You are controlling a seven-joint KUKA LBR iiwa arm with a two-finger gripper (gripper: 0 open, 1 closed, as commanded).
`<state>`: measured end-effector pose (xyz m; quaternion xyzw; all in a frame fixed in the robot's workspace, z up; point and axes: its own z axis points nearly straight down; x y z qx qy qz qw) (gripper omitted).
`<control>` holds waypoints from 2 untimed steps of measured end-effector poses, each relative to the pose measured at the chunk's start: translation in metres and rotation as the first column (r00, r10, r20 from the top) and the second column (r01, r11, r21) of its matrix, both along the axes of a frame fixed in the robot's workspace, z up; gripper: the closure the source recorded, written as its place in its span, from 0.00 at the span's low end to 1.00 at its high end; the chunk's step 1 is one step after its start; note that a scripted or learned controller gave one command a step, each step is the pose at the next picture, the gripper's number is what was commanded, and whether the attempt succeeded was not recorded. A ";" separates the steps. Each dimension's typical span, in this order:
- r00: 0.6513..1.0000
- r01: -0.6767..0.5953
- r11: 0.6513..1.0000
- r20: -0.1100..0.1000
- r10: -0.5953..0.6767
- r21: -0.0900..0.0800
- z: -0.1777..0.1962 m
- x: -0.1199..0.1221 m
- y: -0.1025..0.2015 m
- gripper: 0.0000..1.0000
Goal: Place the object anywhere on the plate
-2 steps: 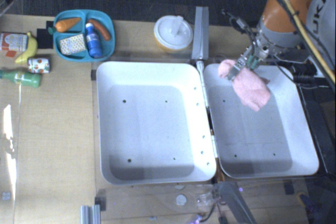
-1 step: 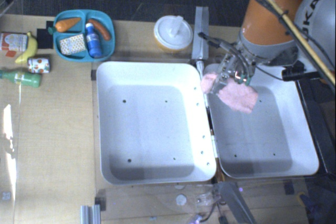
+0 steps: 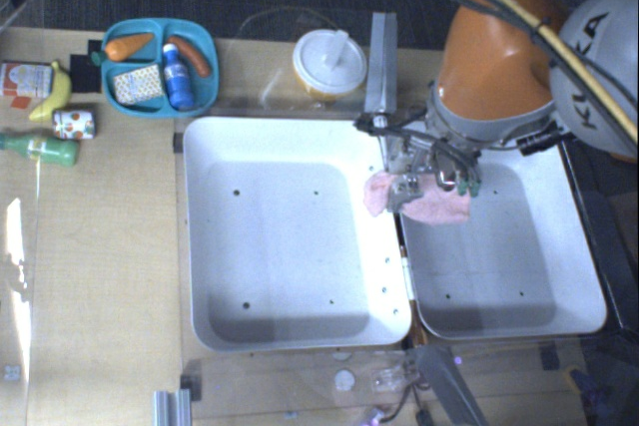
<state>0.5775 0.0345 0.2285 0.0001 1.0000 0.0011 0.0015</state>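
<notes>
So the pink cloth (image 3: 431,205) is draped right at the divider between the two bins, mostly over the upper-left corner of the right bin (image 3: 519,294), with one pink flap poking across onto the left bin (image 3: 290,244) side. The gripper (image 3: 424,177) sits directly on top of it, and honestly I cannot tell how its tips stand or whether they've actually got the cloth; the metal bits and the cloth all blur together there.

Above the cloth, the arm's big orange band (image 3: 496,50) hides the far rim of the right bin. To the right of that there's a grey housing with "KUKA" lettering (image 3: 602,55), partly cut off by the frame edge.

Left of the cloth, past the left bin, a blue divided plate (image 3: 205,80) holds toy food and a little blue bottle. Nearer the cloth, a white lidded cup (image 3: 329,63) stands on the bench. Far left are a banana (image 3: 55,93), a small can (image 3: 74,124) and a green bottle (image 3: 40,149); their labels are too small to read.
</notes>
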 end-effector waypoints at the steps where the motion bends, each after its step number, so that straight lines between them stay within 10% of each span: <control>1: 1.000 -0.003 1.000 0.000 0.003 0.000 0.000 -0.028 0.053 1.00; 2: 1.000 -0.001 1.000 0.000 0.001 0.000 -0.002 -0.061 0.092 1.00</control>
